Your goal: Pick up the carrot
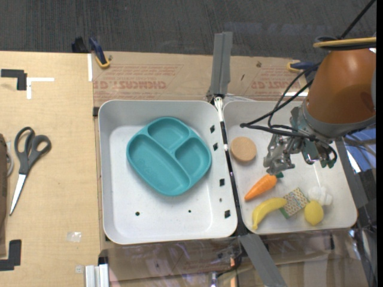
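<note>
From above, the camera view shows a light wooden bench (51, 220) bearing two shallow white bins side by side, with brown cardboard (155, 79) under their far edges and dark carpet (149, 14) beyond. A pair of grey-handled scissors (25, 160) lies near the bench's left edge. The left bin (116, 220) holds a teal plastic plate with three compartments (169, 155) at its middle. In the right bin (341, 214), the orange toy carrot (261, 186) lies slanted near the centre, its top end just under the metal two-finger gripper (280, 161). Whether the gripper is clenched or released cannot be told. A round tan disc (243, 149) sits toward the bin's far left corner. Along the near edge lie a yellow toy banana (266, 210), a small patterned block (294, 202) and a yellow lemon (313, 213). The grey arm with its orange band (344, 85) reaches over the bin's right edge.
</note>
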Controlling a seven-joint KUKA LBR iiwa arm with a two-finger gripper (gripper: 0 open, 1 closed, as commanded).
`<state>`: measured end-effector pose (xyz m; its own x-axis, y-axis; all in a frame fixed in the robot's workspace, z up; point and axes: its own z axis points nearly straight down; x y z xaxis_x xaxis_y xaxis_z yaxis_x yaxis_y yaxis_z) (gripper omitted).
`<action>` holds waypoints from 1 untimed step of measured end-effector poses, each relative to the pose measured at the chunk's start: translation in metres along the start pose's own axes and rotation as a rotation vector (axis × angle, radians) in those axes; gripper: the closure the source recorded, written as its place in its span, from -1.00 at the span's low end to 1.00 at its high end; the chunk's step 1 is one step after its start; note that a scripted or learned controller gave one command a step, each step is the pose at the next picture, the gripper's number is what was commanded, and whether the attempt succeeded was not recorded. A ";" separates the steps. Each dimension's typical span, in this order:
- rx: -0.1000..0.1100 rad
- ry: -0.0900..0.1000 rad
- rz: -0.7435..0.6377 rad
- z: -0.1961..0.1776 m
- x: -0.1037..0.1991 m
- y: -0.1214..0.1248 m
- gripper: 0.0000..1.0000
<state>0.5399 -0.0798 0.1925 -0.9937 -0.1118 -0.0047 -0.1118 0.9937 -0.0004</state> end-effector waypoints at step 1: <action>-0.001 0.001 -0.027 0.000 -0.018 0.097 1.00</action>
<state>0.5472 0.0186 0.1921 -0.9903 -0.1386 -0.0040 -0.1386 0.9904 0.0004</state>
